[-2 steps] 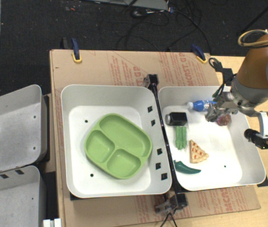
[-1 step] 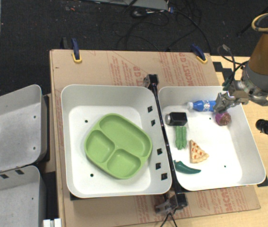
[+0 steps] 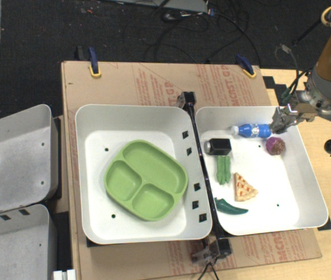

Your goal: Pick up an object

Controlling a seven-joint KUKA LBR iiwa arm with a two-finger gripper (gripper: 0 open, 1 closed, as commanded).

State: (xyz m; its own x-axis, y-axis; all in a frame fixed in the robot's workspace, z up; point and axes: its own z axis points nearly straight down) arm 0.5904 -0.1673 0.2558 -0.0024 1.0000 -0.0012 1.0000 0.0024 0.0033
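Note:
The right bin (image 3: 305,206) holds a small blue and white bottle (image 3: 250,131) lying on its side, a purple ball-like toy (image 3: 275,146), a black block (image 3: 218,146), a green bean pod (image 3: 223,170), a pizza slice toy (image 3: 244,188) and a dark green pepper (image 3: 230,206). My gripper (image 3: 283,121) hangs at the bin's far right rim, just right of the bottle's end and above the purple toy. Nothing shows between its fingers.
The left bin (image 3: 95,127) holds a green divided plate (image 3: 146,179). A black divider (image 3: 197,156) runs between the bins. White panels (image 3: 13,156) lie off the bench to the left. Blue clamps (image 3: 94,62) sit at the board's far edge.

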